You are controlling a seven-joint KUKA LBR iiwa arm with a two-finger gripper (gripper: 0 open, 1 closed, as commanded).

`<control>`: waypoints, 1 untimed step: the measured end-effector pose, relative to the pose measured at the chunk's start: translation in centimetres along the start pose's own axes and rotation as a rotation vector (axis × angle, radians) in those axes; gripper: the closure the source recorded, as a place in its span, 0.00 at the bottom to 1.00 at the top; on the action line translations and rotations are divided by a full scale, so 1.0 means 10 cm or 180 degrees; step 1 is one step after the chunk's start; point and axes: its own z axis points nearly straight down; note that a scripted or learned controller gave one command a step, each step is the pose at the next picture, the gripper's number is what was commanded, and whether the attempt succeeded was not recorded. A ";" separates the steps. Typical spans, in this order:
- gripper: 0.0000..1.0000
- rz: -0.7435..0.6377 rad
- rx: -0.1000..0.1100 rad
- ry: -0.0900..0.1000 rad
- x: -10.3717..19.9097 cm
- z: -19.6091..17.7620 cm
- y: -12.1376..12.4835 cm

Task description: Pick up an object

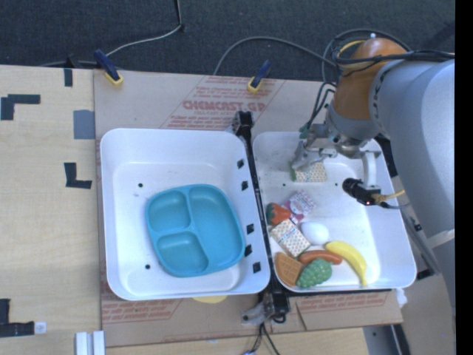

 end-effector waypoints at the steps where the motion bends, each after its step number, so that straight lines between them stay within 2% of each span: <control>1: 0.00 0.0000 0.0002 0.0000 0.00 0.00 0.00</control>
